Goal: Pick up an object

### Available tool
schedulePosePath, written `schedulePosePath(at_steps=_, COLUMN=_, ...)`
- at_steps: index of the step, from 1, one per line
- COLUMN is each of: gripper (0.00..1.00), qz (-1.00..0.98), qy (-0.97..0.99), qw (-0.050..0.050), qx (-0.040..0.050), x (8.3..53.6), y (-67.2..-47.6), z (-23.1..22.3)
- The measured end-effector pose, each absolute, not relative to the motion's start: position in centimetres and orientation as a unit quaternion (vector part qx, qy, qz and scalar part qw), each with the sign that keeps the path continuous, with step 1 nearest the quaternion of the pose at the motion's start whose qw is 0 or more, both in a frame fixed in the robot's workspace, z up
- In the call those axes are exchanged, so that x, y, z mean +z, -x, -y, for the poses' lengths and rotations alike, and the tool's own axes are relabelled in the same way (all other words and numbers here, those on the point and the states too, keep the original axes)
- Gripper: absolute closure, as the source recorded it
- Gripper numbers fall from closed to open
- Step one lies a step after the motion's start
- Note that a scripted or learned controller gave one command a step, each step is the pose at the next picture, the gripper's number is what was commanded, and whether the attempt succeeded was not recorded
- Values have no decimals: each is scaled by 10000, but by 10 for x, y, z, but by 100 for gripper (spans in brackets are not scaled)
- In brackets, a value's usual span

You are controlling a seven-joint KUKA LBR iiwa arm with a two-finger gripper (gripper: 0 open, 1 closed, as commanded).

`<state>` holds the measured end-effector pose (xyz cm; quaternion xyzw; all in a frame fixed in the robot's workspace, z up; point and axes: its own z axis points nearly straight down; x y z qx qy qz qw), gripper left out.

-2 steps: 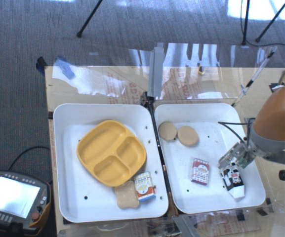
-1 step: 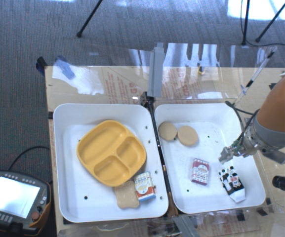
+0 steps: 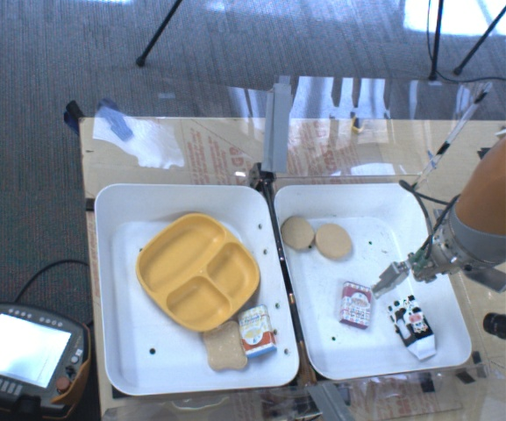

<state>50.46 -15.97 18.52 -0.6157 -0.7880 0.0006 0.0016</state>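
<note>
- Writing: red lettering runs across the bench behind the bins, too small to read; the red carton and the blue and yellow carton carry labels too blurred to read.
- Gripper hangs over the right bin; whether the claw is released or clenched cannot be told.
- Red carton lies just beside the claw tip, toward the bin's front.
- Cow-patterned carton lies near the claw, toward the front right corner.
- Two round biscuits touch at the back.
</note>
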Motion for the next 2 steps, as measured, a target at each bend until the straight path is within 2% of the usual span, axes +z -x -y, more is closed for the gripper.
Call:
schedulePosePath(at_steps=1, gripper=0, qz=7155, qy=6986, qw=11, qx=11, x=190, y=-548, z=211)
schedulePosePath(at_steps=2, gripper=0, qz=7582, qy=6520, qw=3, qx=1, x=87, y=-493, z=202)
